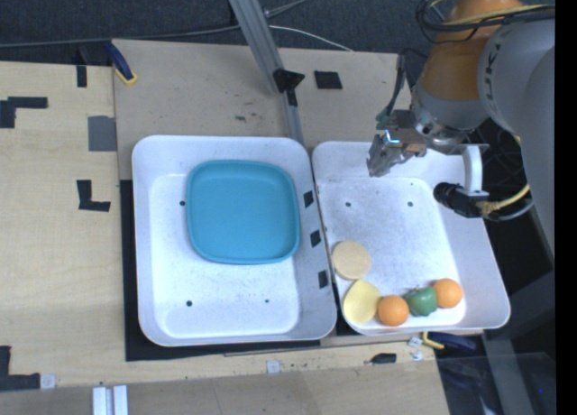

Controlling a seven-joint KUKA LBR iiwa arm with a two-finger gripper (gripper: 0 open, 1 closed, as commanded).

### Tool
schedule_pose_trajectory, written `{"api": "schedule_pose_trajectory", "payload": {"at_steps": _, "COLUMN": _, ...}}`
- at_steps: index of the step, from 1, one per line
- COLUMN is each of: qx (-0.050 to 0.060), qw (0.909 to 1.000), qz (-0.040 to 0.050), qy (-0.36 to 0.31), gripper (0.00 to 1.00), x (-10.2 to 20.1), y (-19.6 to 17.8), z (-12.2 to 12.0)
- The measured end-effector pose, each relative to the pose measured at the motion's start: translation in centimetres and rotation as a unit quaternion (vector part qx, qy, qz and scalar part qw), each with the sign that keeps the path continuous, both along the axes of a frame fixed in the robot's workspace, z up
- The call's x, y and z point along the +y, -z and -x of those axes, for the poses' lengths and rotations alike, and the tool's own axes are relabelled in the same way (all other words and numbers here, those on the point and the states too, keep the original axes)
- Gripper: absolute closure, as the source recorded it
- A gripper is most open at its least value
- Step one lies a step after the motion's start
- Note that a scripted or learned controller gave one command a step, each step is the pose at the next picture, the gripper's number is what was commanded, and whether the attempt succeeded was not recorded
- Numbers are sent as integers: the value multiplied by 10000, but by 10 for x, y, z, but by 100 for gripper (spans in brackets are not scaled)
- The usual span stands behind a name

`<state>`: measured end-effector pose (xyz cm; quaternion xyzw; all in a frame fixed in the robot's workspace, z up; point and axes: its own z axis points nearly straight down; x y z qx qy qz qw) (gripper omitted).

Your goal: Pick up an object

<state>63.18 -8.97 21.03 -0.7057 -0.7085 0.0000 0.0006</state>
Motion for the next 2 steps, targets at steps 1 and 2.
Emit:
{"api": "schedule_pose_trajectory", "payload": {"at_steps": 1, "qx": -4, "qw": 10000, "qz": -2, "qy": -4, "gripper": 100, "x": 53, "y": -13, "z": -5}}
{"api": "schedule_pose_trajectory", "payload": {"at_steps": 2, "qx": 1, "qw": 10000, "qz": -1, "qy": -6, "gripper": 100, "x": 109, "y": -6, "z": -20}}
